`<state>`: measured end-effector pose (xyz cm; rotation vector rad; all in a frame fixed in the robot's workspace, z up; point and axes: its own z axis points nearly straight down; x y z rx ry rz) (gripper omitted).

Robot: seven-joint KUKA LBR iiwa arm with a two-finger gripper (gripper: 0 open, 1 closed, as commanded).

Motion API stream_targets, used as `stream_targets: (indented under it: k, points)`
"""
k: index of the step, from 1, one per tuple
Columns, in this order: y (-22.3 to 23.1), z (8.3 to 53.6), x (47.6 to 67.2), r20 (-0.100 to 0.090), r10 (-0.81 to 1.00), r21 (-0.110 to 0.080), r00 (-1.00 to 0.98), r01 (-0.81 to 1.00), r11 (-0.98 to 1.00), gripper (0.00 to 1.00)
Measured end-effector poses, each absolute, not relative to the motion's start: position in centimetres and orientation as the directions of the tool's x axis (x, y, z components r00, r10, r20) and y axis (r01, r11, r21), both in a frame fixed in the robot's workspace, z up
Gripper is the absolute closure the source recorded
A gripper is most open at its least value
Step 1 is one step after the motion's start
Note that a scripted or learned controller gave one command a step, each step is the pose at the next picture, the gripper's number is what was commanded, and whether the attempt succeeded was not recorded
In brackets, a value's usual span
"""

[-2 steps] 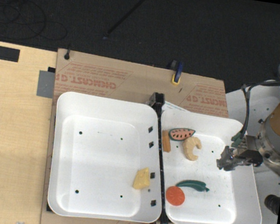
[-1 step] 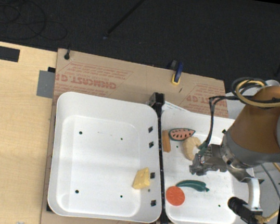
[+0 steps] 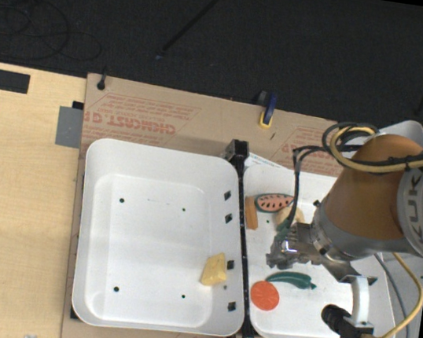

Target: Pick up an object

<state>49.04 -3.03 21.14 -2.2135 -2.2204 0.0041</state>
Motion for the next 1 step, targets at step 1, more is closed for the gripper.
stream_targets:
  k: [1]
  points:
    - [-11.70,15.56,47.29,0.000,1.000,-0.009,0.008,1.000,-0.008,1.00]
